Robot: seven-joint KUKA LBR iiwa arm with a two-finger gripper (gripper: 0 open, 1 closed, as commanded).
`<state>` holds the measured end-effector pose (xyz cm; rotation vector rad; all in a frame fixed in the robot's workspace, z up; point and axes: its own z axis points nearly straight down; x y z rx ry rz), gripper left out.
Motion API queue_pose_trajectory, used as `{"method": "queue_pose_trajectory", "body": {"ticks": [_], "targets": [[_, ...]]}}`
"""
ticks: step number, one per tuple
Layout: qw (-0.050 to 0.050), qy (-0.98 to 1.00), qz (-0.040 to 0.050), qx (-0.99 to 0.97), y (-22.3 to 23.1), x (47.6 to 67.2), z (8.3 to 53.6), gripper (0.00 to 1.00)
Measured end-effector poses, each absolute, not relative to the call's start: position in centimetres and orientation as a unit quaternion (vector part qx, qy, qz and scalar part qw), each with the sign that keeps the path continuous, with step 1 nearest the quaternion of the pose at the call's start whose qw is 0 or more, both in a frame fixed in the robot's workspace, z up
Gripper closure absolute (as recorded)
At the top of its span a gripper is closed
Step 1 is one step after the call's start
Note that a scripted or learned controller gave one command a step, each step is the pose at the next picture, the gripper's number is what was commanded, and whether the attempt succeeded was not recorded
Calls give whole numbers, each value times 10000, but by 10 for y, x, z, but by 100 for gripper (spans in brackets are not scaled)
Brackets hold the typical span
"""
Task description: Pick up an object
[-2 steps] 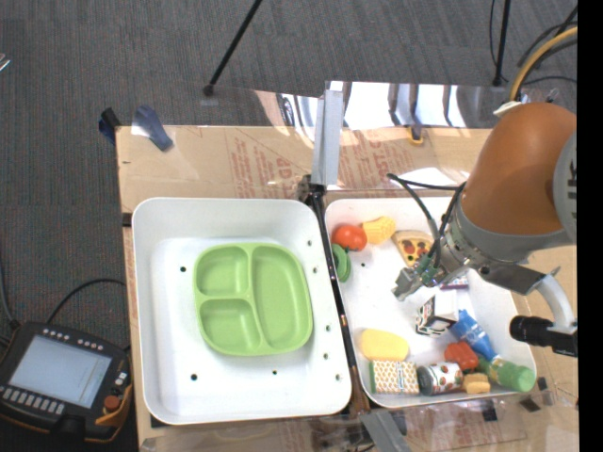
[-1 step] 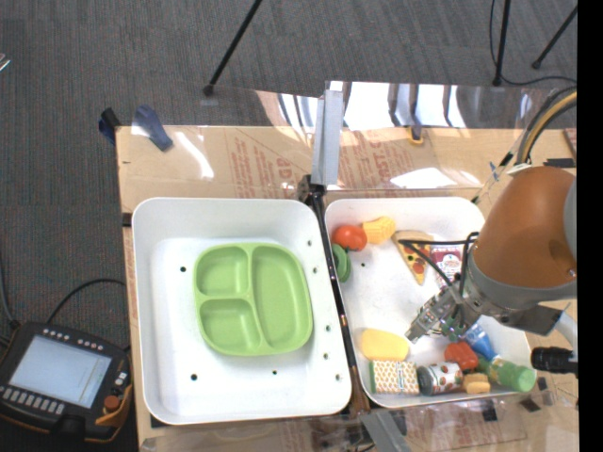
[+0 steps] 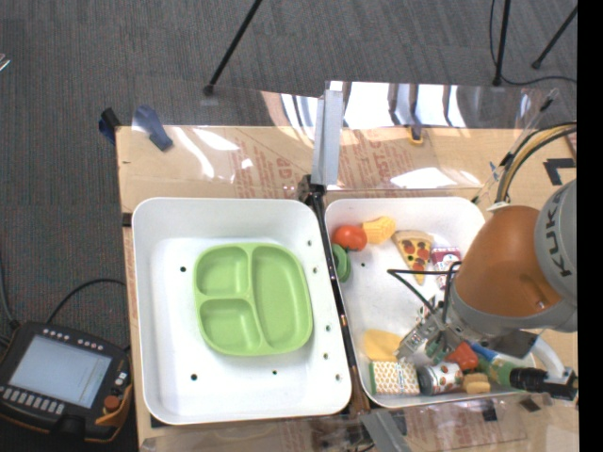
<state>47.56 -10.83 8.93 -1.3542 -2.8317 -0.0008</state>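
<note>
Camera view: arm [image 3: 513, 271] low over right bin [image 3: 471, 213].
Left bin [image 3: 151, 224] holds a green divided plate [image 3: 252, 299]. Gripper [image 3: 426, 343] sits among toy food near a small can [image 3: 439, 379]; whether it grips anything cannot be told.

Two bins [image 3: 151, 252] looking like smooth white plastic, faintly glossy. Divided plate [image 3: 252, 299] showing as matt light-green plastic. Toy tomato [image 3: 350, 237] gleaming as shiny red plastic; pizza slice [image 3: 415, 249] appearing as dull printed plastic. Small can [image 3: 438, 378] glinting like metal under a paper label. Bench top [image 3: 217, 163] resembling brown cardboard beneath a glossy, reflecting clear sheet. Arm's orange band [image 3: 504, 262] shining as smooth, semi-gloss plastic. Floor [image 3: 94, 55] looking like rough grey carpet.
</note>
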Motion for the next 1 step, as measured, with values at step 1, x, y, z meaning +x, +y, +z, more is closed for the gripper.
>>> {"method": "queue_pose_trajectory", "body": {"ticks": [1], "targets": [[17, -8366, 5, -5478, -86, 541, 86, 100]]}}
